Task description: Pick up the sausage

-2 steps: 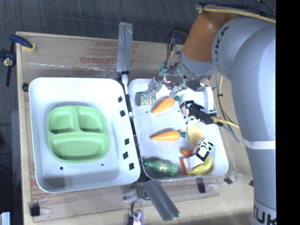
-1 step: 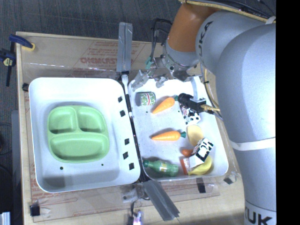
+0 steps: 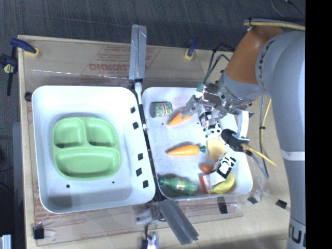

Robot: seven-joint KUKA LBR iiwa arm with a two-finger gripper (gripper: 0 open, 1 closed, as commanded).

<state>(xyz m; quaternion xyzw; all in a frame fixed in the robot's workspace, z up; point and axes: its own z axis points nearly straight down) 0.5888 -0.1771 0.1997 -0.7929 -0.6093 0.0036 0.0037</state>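
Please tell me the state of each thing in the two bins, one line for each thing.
Green tray: flat in the left bin, compartments bare.
Can: on its side, right bin.
Upper carrot: lying slanted beside the can.
Lower carrot: lying flat, mid-bin.
Green bottle: on its side at the near wall.
Banana: lying in the near right corner.
Gripper: low over the right bin, by the upper carrot.

The gripper (image 3: 206,113) hangs over the right bin (image 3: 161,178) near two carrots (image 3: 184,150), a green bottle (image 3: 178,185) and a banana (image 3: 224,184).
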